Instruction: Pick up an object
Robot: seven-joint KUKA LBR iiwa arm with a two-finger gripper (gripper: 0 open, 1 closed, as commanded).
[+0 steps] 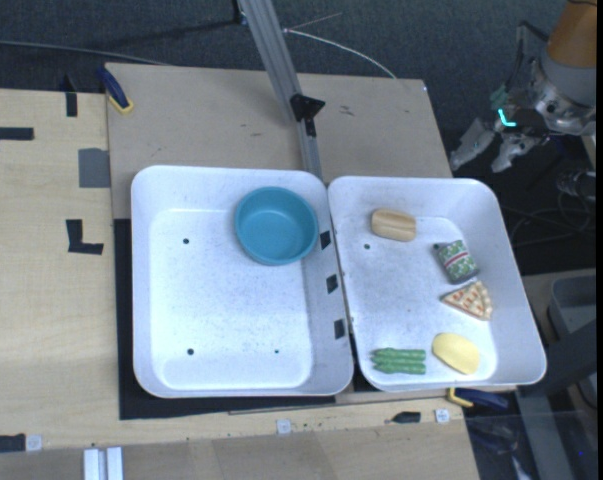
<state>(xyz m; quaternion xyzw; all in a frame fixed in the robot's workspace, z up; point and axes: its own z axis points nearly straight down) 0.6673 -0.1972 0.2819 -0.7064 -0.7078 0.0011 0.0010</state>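
The right bin point(501, 218) holds a tan bread roll point(393, 225), a green and red packet point(455, 260), a pizza slice point(468, 300), a yellow lemon-like piece point(455, 352) and a bunch of green beans point(398, 360). In the left bin point(161, 298) a blue bowl point(275, 225) stands upright near the back right corner. My gripper point(489, 152) hangs off the bench beyond the right bin's back right corner, above the dark floor. Its two fingers are spread apart with nothing between them.
A slanted metal pole point(276, 58) runs from the top down to the gap between the bins. A blue and yellow clamp point(116, 90) lies at the board's back left corner, another point(476, 398) at the front right. Cables trail on the floor at right.
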